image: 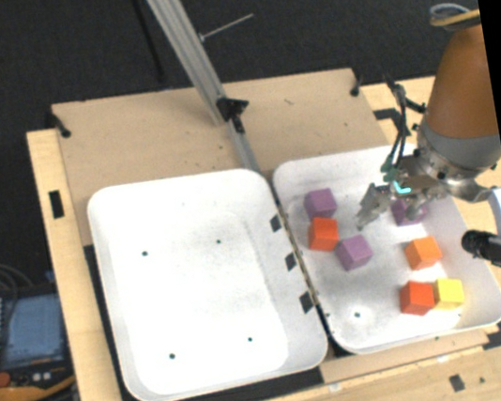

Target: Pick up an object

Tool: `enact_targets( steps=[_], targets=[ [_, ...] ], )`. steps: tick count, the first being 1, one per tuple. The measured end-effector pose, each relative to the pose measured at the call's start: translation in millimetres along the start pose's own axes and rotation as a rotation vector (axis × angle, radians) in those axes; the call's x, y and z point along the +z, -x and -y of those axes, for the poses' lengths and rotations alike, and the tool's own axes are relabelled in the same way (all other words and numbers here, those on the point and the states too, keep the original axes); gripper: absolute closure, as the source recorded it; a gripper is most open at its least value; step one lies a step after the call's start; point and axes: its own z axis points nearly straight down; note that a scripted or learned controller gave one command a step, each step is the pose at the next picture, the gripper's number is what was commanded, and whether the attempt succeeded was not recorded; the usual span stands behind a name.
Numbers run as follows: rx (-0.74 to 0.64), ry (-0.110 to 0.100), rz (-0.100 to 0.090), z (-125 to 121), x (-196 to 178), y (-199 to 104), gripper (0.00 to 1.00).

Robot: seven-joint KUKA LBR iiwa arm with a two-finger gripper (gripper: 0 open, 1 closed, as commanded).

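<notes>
The right-hand bin (348, 331) carries seven small blocks, and the gripper (393, 200) hangs over its upper middle, directly beside a purple block (411, 209) that is partly hidden under the wrist; that block looks the likeliest target. The fingers appear spread and released, with nothing visible between them, though the angle makes this hard to confirm. All the blocks look like light, rigid cubes with flat faces, probably wood or foam, neither fragile nor especially slippery. In my judgement a hold across two opposite side faces, squared to the cube, would be the sound way to take one; a grip on corners would likely let it twist out. Around the target: an orange block (422, 253) sits near below it, well clear. To the left stand another purple block (319, 202), an orange-red block (323, 233) close beneath it, and a third purple block (354, 251) just beside that one; this cluster is tight enough to crowd a finger. A red-orange block (418, 297) and a yellow block (449, 292) touch at the lower right. The left bin (197, 280) holds no blocks.
</notes>
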Motion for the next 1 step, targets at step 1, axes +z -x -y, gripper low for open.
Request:
enact_targets(
  steps=[1],
  targets=[
    [0.002, 0.005, 0.001, -0.7, -2.0, 0.3, 0.00]
  ],
)
